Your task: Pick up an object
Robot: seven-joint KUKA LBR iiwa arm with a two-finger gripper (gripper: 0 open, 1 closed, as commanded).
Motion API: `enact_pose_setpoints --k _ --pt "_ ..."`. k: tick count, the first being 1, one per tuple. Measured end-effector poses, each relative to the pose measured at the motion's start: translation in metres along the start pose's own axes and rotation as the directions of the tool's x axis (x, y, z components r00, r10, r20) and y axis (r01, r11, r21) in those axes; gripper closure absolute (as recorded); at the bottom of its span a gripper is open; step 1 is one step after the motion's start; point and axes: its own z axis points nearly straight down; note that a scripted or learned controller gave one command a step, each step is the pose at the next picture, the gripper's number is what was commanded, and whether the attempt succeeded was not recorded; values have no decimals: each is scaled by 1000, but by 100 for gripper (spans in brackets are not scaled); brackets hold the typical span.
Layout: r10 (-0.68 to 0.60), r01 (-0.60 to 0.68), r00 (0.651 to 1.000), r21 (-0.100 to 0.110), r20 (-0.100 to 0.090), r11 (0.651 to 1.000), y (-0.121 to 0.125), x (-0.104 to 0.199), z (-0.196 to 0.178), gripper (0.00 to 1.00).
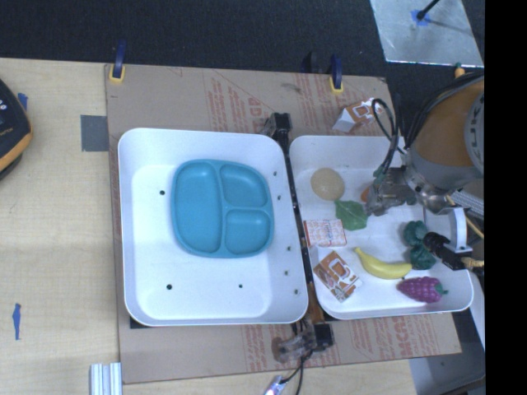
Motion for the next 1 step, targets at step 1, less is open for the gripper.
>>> enact_pose_setpoints --k 1 --pt "-1 1 1000 0 0 1000 0 0 0 0"
